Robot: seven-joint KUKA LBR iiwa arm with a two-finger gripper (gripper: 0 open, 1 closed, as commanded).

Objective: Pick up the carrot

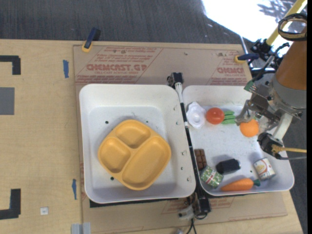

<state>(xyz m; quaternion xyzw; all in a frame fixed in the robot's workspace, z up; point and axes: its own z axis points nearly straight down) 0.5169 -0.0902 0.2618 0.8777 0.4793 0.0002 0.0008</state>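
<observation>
The carrot (pixel 237 185) is orange with a small green top at its right end. It lies flat along the front wall of the right bin (pixel 287 172). My gripper (pixel 247 117) hangs over the back right part of that bin, right above an orange fruit (pixel 249 128) and well behind the carrot. Nothing shows held in it.
The right bin also holds a red tomato (pixel 214 115), a green piece (pixel 228 118), a white object (pixel 195 115), a brown chocolate bar (pixel 200 156), a green can (pixel 210 176), a black object (pixel 227 166) and a small tin (pixel 263 168). A yellow divided plate (pixel 134 153) lies in the left bin (pixel 92 106).
</observation>
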